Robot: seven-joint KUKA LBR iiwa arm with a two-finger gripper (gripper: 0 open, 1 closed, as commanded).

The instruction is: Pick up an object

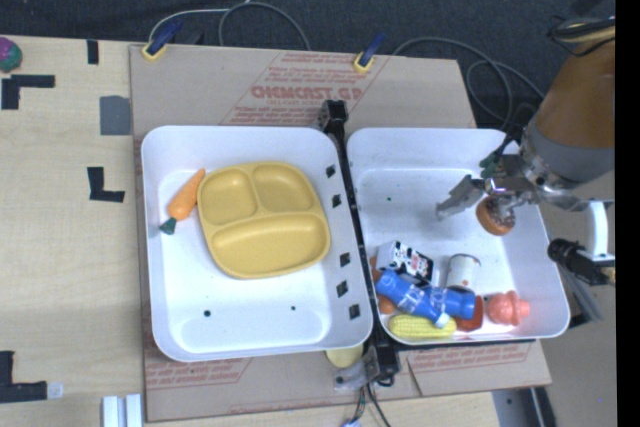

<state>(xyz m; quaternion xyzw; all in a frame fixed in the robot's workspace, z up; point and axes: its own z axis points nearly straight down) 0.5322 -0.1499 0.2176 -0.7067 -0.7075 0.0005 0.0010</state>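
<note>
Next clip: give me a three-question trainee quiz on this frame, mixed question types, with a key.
1. True or false: the carrot lies inside the yellow tray.
2. Which bin holds the blue bottle? A) left bin B) right bin C) neither
3. Fill in: the gripper hangs over the ____ bin.

Key
1. False: it lies beside the tray, on the bin floor at the tray's left.
2. B: the bottle lies along the near edge with the corn and other toys.
3. Right, near its far right side, next to a small brown object; whether it is gripped is unclear.
</note>
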